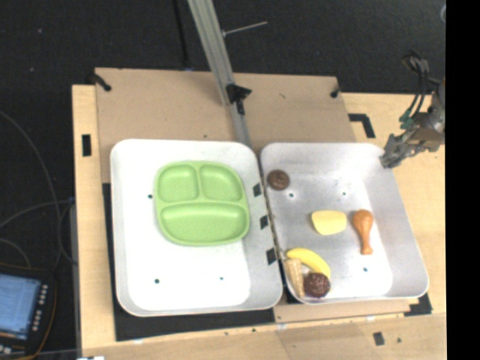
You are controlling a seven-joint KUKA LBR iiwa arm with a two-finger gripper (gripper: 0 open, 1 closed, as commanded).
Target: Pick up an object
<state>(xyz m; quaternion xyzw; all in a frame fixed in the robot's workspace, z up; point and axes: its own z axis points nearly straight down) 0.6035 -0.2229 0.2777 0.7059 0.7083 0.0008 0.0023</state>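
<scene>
two white bins side by side: left bin [135, 291] w/ green divided plate [202, 203]; right bin [390, 201] w/ five items — brown ball [278, 179], yellow block [328, 222], drumstick [364, 230], banana [309, 261], dark ball [316, 284]. gripper [395, 153] sits at right bin's far right corner, apart from all items; spread of the tool cannot be told, too small & blurred. best target, by judgement: yellow block or drumstick, lying clear of walls. arm cut off at frame edge.
</scene>
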